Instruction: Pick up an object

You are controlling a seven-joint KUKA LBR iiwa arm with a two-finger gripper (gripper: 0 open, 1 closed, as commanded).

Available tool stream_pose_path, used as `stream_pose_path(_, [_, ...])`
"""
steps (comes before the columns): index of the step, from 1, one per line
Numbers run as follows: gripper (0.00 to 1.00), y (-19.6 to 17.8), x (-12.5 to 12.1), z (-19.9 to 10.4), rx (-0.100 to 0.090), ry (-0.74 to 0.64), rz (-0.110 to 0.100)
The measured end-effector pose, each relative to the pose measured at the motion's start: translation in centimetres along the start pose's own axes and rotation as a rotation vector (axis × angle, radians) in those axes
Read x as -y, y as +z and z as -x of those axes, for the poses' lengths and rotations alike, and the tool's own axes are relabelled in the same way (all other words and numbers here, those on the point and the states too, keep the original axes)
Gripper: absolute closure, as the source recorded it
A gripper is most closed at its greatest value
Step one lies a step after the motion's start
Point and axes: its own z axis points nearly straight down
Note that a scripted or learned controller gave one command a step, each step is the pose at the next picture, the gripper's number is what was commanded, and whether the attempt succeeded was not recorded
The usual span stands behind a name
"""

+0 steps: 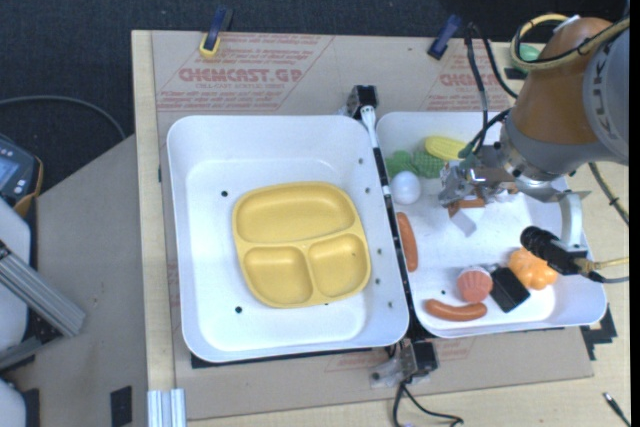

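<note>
Gripper (463, 198) is seen low over the right bin (575, 315), near its middle, with the grey and orange arm (560, 105) reaching in from the right; whether anything is held cannot be told, since the tip is small and blurred. Toys are scattered in that bin: a green piece (403, 162) and a yellow corn (443, 149) at the far side, a white ball (405, 186) beside the green piece, an orange sausage (408, 240) along the left wall, another sausage (455, 310) at the near edge, a red round piece (475, 285) just above it, a black block (508, 290) and an orange piece (530, 268) to its right. A yellow tray (300, 243) with three compartments is seen in the left bin (200, 165).
</note>
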Motion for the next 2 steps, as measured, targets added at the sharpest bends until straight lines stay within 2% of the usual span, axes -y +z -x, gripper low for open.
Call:
stream_pose_path(1, [1.0,-6.0,-0.5,0.9,0.001,0.001,0.002])
stream_pose_path(2, [1.0,-7.7,-0.6,0.9,0.0,0.001,-0.002])
